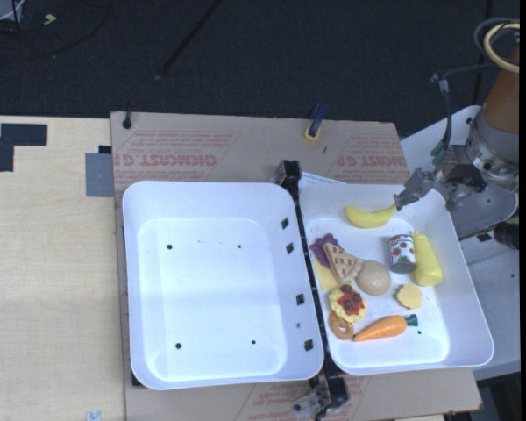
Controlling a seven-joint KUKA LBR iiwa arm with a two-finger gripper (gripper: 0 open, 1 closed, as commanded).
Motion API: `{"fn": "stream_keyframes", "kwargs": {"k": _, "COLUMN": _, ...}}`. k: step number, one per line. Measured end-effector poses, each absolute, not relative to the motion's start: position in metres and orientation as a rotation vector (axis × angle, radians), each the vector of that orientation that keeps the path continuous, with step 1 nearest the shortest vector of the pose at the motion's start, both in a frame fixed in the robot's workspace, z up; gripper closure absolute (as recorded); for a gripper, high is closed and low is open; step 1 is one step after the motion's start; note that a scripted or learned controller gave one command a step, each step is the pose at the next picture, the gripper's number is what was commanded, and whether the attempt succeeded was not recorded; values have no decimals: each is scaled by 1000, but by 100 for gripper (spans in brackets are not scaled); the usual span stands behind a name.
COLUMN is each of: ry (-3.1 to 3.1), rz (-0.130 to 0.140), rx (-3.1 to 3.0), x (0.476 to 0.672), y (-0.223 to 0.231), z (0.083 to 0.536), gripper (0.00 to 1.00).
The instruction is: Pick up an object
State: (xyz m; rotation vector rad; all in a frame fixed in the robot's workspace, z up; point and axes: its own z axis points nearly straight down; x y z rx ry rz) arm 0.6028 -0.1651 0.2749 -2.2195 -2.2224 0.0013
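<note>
The right bin point(460, 323) holds several toy foods. A yellow banana point(370, 216) lies near its far edge. A small printed can point(401, 253) stands beside a yellow bottle point(426, 260). Toward the middle are a waffle wedge point(340, 260), purple grapes point(322, 247), a beige ball point(373, 278), a yellow piece with red topping point(348, 303), a pretzel point(339, 325), a pale round slice point(409, 296) and an orange carrot point(383, 327). My gripper point(435, 191) hovers over the bin's far right corner, just right of the banana, open with nothing between its fingers.
The left bin point(136, 279) sits beside the right one, joined by a black hinge strip point(300, 270). Both rest on a cardboard sheet point(202, 152). A blue and yellow clamp point(315, 123) sits at the cardboard's far edge. The arm's orange band point(505, 99) rises at the right.
</note>
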Motion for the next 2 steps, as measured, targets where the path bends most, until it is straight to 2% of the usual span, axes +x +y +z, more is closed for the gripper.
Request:
{"fn": "stream_keyframes", "kwargs": {"k": 1, "ry": -2217, "rz": 11, "rx": -2205, "x": 641, "y": -96, "z": 103, "gripper": 0}}
{"fn": "stream_keyframes", "kwargs": {"k": 2, "ry": -2210, "rz": 9, "rx": -2218, "x": 573, "y": -87, "z": 94, "gripper": 0}}
